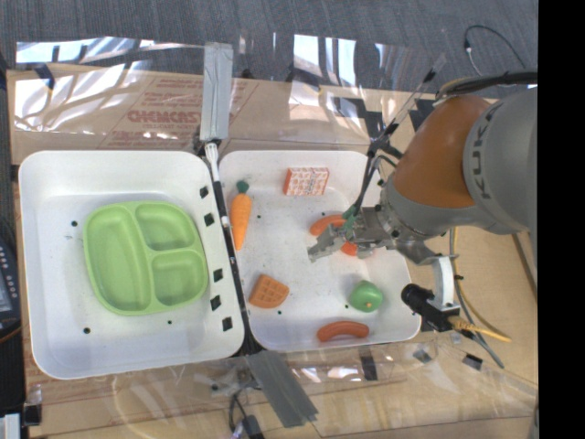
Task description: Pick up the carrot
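I see the carrot (240,218) lying in the right bin (274,167), up against its left wall beside the divider, green top pointing away from me, orange body running toward me. The pincer (331,241) sits low in the middle of that bin, well apart from the carrot, right over an orange-red item (325,224) that I can't identify; whether the fingers are parted or closed I cannot tell, too blurred, and nothing is visibly gripped. Around it: a pink patterned box (305,182) near the far wall, a waffle piece (268,292) nearer me, a green pepper-like toy (366,295), and a sausage (343,331) by the near wall. The left bin (46,245) holds a green divided plate (146,256).
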Available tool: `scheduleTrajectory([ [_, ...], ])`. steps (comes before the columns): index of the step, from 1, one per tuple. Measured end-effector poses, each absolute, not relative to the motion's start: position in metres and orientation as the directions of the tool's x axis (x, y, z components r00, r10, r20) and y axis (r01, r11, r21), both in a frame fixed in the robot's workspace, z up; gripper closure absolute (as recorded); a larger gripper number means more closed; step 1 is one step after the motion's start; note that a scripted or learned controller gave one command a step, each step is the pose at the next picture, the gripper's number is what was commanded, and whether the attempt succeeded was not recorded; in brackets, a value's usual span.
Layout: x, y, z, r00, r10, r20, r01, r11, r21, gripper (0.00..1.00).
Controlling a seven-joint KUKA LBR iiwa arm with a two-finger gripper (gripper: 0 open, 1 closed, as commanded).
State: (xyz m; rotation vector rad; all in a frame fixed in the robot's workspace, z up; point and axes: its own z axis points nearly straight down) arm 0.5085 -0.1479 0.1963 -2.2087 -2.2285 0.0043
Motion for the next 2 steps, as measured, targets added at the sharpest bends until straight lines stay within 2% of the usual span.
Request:
scheduleTrajectory([
  [1,0.571,-0.183,0.257,-0.071,0.997,-0.001,0.997,0.071,-0.001,0.0],
  [2,0.64,-0.11,0.196,-0.187,0.982,0.0,0.982,0.187,-0.002,0.0],
])
